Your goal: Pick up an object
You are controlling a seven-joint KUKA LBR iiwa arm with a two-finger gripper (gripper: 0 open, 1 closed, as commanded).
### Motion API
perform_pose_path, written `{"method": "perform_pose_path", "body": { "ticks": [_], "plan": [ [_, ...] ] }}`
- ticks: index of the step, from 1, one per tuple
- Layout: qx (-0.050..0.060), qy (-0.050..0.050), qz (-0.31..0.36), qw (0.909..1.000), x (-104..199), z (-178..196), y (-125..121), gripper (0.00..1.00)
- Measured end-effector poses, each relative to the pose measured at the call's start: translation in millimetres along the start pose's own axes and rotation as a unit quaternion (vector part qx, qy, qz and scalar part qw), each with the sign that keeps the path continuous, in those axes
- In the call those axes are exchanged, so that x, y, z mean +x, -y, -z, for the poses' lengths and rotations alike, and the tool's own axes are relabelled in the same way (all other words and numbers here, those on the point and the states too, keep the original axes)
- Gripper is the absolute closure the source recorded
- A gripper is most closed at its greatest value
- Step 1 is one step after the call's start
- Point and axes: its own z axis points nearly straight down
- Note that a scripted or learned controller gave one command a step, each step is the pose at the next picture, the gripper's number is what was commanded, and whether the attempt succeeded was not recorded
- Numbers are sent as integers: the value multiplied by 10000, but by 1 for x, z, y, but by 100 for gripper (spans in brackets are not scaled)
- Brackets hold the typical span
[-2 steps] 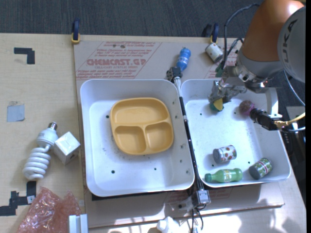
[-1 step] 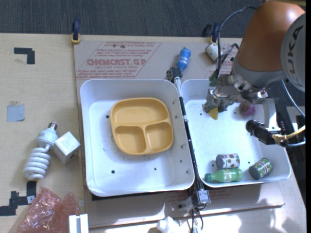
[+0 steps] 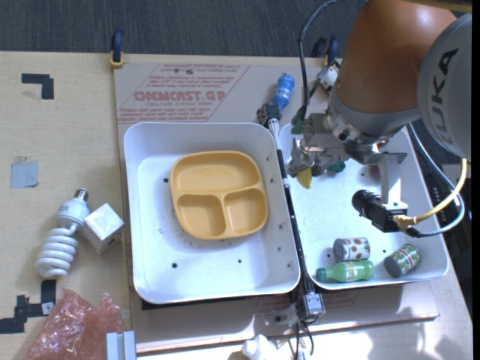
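Yellow-green bits under tool (image 3: 311, 160), far left of right bin (image 3: 427, 272).
Finger state unclear; could snag bin wall, being so close, or miss entirely.

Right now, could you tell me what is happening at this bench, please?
The arm reaches in over the right bin, with its gripper low near that bin's upper left corner, by a small yellow and green object. Whether it grips anything is unclear. A green bottle and two small cans lie along the bin's near edge. The left bin holds a yellow divided tray. A light bulb lies on the bench outside.
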Motion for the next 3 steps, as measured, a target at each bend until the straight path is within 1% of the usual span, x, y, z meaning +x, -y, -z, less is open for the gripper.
{"method": "perform_pose_path", "body": {
  "ticks": [1, 2, 3],
  "plan": [
    [7, 3, 1, 10000, 23, 0, -43, 100],
    [13, 2, 0, 10000, 71, -19, -23, 100],
    [10, 3, -6, 10000, 69, -17, -37, 100]
  ]
}}
